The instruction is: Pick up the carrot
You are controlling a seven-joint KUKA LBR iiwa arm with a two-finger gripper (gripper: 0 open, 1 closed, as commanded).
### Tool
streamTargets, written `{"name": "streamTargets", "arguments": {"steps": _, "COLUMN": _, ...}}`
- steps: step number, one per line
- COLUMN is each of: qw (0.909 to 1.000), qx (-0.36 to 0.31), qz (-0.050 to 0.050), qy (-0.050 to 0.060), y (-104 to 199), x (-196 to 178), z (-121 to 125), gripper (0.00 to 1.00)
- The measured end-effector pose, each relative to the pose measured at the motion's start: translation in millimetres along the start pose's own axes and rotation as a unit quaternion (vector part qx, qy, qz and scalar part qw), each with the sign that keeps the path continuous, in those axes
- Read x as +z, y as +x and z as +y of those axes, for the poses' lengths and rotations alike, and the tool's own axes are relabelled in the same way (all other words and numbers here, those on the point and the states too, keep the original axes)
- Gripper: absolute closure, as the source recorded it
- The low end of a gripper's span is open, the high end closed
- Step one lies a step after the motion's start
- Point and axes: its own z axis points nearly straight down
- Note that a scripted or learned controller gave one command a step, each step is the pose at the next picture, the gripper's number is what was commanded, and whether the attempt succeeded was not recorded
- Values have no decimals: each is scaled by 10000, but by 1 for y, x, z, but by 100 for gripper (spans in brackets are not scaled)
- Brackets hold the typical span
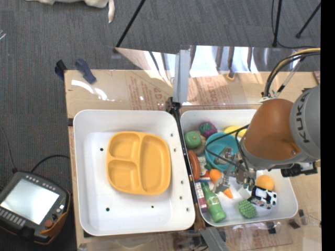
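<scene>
Where claw (233, 179) hangs, carrot (227, 193) beneath.

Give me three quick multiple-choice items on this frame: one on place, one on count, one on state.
1. Where does the carrot lie?
A. In the right bin
B. On the yellow tray
C. On the carpet

2. How many compartments does the yellow tray have?
A. Two
B. Three
C. Five

3. How is the green bottle posed?
A. Standing upright
B. Lying on its side
C. Hanging from the gripper

Answers:
1. A: the carrot's orange tip rests on the floor of the right bin, just under the gripper.
2. B: two small sections on its left, one long section on its right.
3. B: it lies flat along the bin floor, beside the divider.
</scene>
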Motion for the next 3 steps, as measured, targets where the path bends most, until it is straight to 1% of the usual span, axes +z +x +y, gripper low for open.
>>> {"name": "streamTargets", "arguments": {"steps": 1, "qw": 9999, "qx": -10, "qz": 109, "qy": 40, "y": 5, "x": -7, "z": -3, "gripper": 100}}
{"name": "streamTargets", "arguments": {"steps": 2, "qw": 9865, "qx": 1606, "qz": 304, "qy": 76, "y": 47, "x": -89, "z": 24, "gripper": 100}}
{"name": "streamTargets", "arguments": {"steps": 3, "qw": 9866, "qx": 1601, "qz": 314, "qy": 80, "y": 47, "x": -88, "z": 24, "gripper": 0}}
